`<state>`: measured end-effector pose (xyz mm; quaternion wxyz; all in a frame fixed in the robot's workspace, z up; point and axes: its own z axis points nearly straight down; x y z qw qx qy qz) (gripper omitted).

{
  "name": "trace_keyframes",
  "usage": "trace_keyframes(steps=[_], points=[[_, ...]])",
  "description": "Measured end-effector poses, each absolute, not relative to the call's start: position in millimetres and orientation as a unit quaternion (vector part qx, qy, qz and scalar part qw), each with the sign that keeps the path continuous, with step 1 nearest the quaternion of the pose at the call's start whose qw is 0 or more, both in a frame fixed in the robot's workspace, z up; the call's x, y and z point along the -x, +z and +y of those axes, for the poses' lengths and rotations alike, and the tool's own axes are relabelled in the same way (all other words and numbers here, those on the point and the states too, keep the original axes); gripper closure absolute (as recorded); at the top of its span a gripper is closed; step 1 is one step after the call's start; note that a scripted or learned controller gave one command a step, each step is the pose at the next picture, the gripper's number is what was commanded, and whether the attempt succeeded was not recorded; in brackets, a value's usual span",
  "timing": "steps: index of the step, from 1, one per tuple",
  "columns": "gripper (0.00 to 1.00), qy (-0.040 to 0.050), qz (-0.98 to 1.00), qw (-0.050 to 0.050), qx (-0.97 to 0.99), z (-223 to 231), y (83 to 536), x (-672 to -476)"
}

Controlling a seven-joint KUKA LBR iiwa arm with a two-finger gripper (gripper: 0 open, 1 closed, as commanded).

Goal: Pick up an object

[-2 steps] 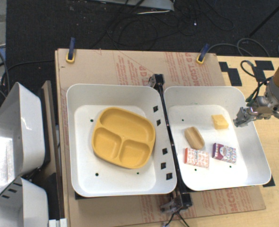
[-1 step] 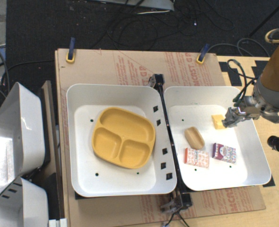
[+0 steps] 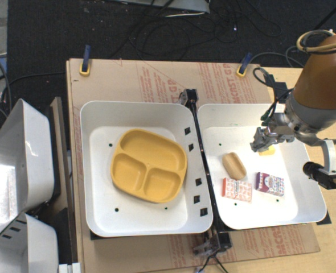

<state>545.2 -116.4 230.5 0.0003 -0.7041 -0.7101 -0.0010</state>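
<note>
Bread roll, centre right of frame: light, soft, squashable; grasp across its narrow middle. Gripper above it; grip state unclear.

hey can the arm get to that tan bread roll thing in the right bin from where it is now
Probably yes. The roll lies flat on the floor of the right bin, with nothing on top of it. The gripper hovers just up and right of it, and the two small cartons lie clear of that path.
</note>
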Motion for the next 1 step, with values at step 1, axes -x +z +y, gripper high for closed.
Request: trace_keyframes(steps=[1], points=[[1.00, -0.0006, -0.710, 0.001, 0.704, -60.6, 234.5, -547.2]])
